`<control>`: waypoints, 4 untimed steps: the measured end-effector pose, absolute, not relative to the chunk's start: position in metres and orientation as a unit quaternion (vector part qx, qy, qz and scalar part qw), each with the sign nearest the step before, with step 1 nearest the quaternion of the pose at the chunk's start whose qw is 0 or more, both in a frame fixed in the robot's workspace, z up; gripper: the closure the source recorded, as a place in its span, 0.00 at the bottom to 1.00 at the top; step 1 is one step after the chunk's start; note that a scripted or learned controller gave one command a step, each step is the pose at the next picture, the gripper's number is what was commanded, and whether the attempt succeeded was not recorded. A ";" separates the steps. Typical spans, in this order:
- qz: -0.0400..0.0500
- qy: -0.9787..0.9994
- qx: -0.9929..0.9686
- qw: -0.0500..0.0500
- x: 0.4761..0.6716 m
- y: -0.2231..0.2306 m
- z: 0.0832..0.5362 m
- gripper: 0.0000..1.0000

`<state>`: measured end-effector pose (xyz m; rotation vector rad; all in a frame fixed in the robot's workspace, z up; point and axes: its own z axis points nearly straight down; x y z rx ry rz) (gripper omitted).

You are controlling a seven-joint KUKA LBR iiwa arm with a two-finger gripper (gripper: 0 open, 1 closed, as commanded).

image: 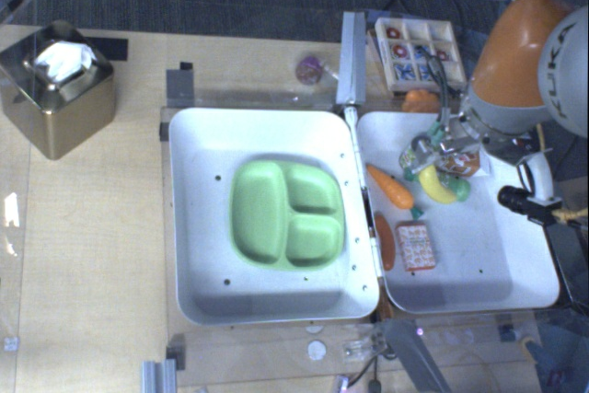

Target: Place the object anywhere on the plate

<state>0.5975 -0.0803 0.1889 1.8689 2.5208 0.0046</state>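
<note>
A green three-compartment plate (285, 213) lies in the middle of the left bin (202, 290). In the right bin (515, 281) lie an orange carrot (390, 186), a yellow lemon-like fruit (443, 187), a brown sausage (385, 241) and a small red-and-white packet (416, 247). My gripper (440, 152) hangs low over the upper part of the right bin, right above the yellow fruit, with a small brownish item (459, 163) beside it. Whether anything sits in the gripper is hidden.
A brass-coloured box (57, 97) holding something white stands on the bench at the far left. A picture card (416, 52) lies behind the right bin, and a small purple item (310, 68) lies behind the left bin. Cables trail at the back right.
</note>
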 end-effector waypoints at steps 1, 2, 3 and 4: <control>0.003 0.880 0.476 0.005 0.567 -0.012 0.264 1.00; 0.003 0.925 0.379 0.005 0.555 0.052 0.277 1.00; 0.002 0.927 0.376 0.002 0.565 0.068 0.185 1.00; 0.002 0.926 0.376 0.002 0.565 0.067 0.185 0.00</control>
